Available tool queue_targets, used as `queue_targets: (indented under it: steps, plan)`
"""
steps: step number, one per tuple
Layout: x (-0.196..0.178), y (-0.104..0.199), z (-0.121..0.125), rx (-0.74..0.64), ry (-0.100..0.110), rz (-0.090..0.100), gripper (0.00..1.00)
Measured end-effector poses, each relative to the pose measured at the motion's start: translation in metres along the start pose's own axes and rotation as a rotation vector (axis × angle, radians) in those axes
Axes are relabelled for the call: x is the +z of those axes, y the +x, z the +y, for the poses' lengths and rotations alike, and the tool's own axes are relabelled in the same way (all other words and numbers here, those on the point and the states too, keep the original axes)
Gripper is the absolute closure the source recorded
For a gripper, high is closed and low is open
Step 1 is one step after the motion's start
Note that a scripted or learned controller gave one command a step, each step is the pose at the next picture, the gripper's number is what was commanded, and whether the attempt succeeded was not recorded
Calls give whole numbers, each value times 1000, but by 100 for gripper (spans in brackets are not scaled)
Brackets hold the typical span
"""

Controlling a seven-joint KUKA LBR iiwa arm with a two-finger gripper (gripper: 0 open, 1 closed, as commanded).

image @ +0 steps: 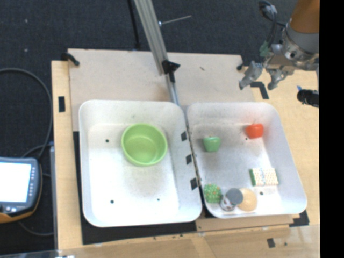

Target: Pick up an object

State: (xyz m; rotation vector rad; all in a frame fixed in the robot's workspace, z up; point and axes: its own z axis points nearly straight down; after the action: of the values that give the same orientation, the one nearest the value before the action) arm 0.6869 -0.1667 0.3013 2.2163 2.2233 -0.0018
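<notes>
My gripper [263, 78] hangs above the bench behind the right bin [279, 123], at the view's upper right, open with nothing between its fingers. In the right bin lie a small red object [255, 130] near the far wall, a small green cup-like object [212, 143] at mid left, a patterned white block [263, 176] at the right, and at the near edge a green knobbly ball [212, 193], a grey round piece [233, 197] and a tan round piece [248, 199]. A lime green bowl [143, 143] sits upright in the left bin [97, 198].
A slanted aluminium rail [153, 34] rises from the bench behind the gap between the bins. A black divider with clips [190, 157] runs between the bins. A tablet-like pendant [17, 187] and a cable lie off the bench at the left.
</notes>
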Motion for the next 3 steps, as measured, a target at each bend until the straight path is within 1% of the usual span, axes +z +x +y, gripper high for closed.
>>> queue_targets:
  steps: [1,2,3]
  plan:
    - [0,0,0,0,1,-1,0]
    - [63,1,-5,2,6,1,0]
    - [124,5,-1,-1,5,1,0]
